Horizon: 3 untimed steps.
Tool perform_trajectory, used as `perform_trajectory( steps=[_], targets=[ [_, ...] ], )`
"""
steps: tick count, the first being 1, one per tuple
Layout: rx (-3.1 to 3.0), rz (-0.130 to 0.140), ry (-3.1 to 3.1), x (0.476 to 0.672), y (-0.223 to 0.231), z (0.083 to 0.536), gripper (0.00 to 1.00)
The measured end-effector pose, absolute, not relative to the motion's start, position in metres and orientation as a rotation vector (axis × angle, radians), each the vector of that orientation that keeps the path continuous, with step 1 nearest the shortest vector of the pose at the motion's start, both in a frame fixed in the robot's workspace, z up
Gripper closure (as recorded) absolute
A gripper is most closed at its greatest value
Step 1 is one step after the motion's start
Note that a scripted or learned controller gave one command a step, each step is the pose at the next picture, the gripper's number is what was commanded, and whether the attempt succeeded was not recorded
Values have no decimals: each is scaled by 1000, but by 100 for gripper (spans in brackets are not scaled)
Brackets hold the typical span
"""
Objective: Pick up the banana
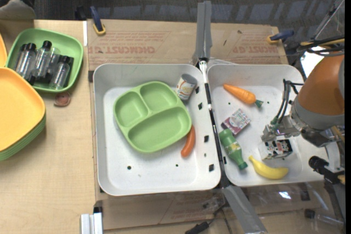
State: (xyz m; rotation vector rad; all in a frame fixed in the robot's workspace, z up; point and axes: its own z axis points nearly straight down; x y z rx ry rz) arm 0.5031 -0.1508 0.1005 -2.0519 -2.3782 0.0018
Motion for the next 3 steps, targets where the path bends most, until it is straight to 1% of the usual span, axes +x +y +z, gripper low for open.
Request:
perform_trajectory(
  steps=[1,2,3],
  targets=[
    [-2273,4,-2167,477,-67,191,100],
    [-2213,2,-2231,478,-69,208,100],
    [-2162,6,-2278,477,-84,211,100]
  ],
)
